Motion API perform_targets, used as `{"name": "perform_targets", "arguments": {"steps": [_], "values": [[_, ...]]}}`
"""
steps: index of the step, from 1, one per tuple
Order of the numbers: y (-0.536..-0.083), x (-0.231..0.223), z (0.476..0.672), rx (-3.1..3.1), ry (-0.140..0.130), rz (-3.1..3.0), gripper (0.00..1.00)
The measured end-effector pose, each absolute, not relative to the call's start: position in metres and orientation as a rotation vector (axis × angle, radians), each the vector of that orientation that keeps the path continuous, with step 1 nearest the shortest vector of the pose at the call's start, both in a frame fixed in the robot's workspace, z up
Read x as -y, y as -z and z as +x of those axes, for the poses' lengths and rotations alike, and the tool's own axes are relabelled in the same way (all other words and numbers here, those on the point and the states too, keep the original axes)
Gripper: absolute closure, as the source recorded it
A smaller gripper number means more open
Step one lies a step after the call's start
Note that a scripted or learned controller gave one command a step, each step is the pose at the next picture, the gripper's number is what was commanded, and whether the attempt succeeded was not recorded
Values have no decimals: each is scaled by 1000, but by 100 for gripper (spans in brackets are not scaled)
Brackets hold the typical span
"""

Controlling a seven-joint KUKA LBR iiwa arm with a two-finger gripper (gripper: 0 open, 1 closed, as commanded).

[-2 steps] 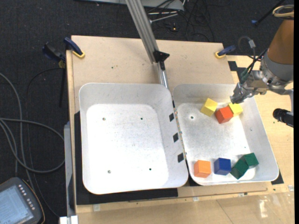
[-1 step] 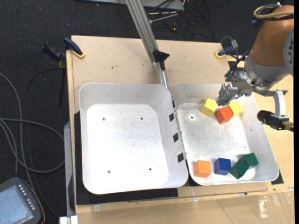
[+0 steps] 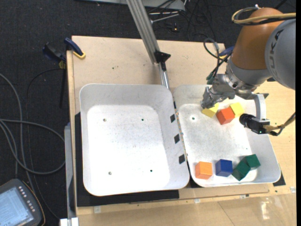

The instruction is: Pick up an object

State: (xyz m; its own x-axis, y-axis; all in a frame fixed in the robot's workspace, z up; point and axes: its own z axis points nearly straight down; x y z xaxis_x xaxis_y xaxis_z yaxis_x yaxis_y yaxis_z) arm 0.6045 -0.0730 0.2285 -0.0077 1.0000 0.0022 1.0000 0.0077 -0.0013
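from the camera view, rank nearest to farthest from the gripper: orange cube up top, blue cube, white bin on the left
Measured from the gripper:
1. Upper orange cube, just beside it in the right bin's far part.
2. Blue cube, in the right bin's near row.
3. Left white bin, taken at its middle, across the divide.

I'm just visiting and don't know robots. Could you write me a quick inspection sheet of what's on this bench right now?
Surface: wooden bench bearing left bin and right bin.
Job's things: yellow blocks, red-orange block at the right bin's far end; orange block, blue block, green blocks at its near edge.
Clutter: blue-yellow clamp.
Grippers: gripper down beside the yellow blocks.
Cables: black cables on the floor.
Surroundings: tablet screen, metal pole.
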Motion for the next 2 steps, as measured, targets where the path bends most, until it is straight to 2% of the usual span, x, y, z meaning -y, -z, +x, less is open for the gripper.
{"name": "perform_targets", "arguments": {"steps": [2], "values": [[-229,-24,598,2229,0,-2211,100]]}}
